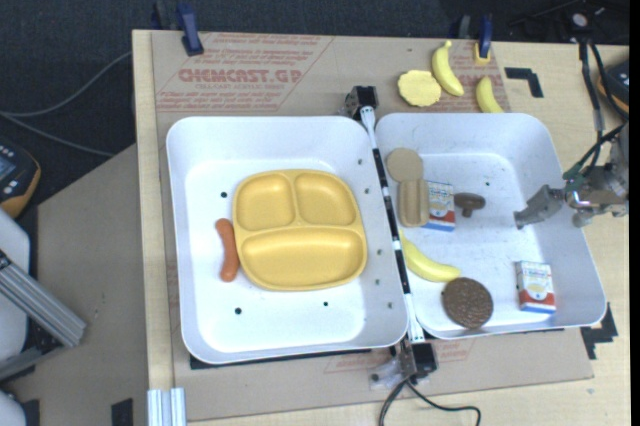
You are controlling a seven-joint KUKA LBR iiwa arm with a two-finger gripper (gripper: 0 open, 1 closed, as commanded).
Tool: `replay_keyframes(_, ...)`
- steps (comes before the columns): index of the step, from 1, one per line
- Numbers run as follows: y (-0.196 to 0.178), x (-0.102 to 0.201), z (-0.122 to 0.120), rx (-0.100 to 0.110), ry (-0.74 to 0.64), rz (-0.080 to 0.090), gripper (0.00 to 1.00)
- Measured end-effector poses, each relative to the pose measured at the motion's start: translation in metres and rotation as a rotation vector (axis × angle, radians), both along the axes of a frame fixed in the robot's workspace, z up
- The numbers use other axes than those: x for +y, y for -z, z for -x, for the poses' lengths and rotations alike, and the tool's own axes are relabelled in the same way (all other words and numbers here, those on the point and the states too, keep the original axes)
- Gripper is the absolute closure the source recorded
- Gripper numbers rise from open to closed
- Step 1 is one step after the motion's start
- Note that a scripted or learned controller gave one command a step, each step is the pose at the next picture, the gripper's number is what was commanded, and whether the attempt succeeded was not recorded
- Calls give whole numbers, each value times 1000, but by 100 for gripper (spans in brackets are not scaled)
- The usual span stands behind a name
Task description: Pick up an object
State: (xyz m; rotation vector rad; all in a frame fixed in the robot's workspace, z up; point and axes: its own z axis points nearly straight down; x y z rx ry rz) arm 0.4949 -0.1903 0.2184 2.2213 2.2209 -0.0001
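gripper (540, 207) at right bin's edge, finger state unclear, small carton (536, 286) just below

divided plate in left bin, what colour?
Yellow: the divided plate in the left bin, seen clearly in the camera view.

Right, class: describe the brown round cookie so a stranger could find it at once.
Start at the right-hand white bin. Go to its near edge beside the divider, just below the banana. The cookie there is a flat, dark brown disc; the neighbouring small cartons are boxy and white.
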Motion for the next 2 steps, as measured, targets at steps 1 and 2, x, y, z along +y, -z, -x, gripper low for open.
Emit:
replay_keyframes(1,137,66,-78,-4,-7,-4,0)
replay_keyframes(2,130,12,-137,-10,-2,2,0)
